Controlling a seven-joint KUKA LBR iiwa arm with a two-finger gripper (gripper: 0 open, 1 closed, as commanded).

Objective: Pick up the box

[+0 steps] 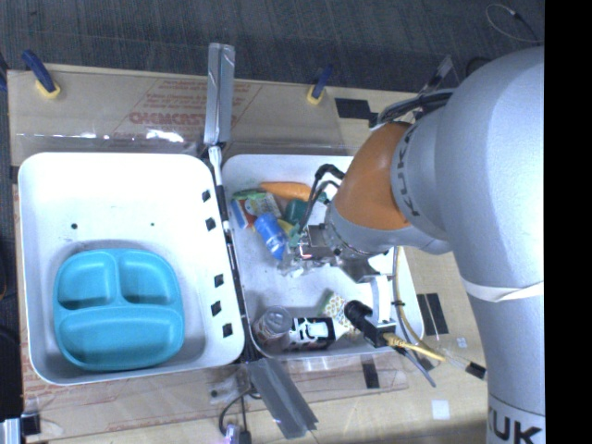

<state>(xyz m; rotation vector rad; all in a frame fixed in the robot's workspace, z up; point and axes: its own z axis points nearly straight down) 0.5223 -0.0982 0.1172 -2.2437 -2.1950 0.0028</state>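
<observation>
1. The grey arm (490, 183) reaches in from the right, its orange band (375, 178) bent low over the right bin (242, 248).
2. The gripper (301, 248) sits down among the clutter near the bin's middle; whether it grips anything cannot be told.
3. Just beside it lie a blue bottle (271, 234), a green item (242, 209) and an orange piece (289, 191).
4. A black-and-white box (313, 332) lies at the near wall, beside a glass jar (273, 323).
5. The left bin (111, 183) holds a blue divided tray (118, 305), with bare floor behind it.
</observation>
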